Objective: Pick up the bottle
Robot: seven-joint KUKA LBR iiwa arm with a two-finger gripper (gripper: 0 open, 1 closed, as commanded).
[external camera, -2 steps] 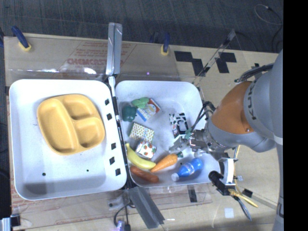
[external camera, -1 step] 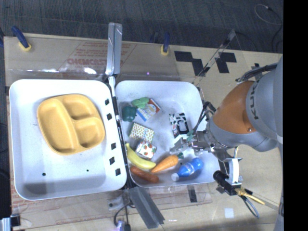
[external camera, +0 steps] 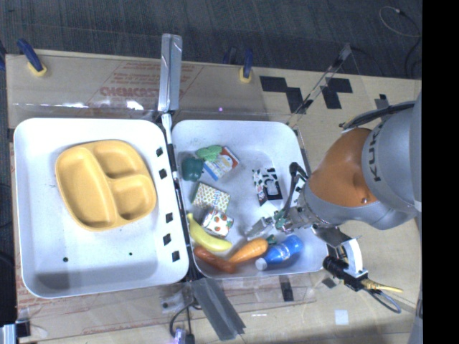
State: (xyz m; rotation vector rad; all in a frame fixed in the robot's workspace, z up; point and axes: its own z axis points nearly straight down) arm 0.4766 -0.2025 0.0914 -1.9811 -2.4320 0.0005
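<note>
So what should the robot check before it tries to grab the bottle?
1. Bottle in sight: ok, it lies on its side in the right bin, near the front wall.
2. Gripper near it: ok, just above the bottle in the picture.
3. Gripper holding the bottle: not ok, nothing shows between its fingers.
4. Fingers open enough: cannot tell.
5. Room around the bottle: not ok, the carrot touches its cap end.
6. Yellow tray out of the way: ok, it sits in the left bin.

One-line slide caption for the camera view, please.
Pincer hovers in the right bin just above the blue bottle, beside carrot and banana.
</note>
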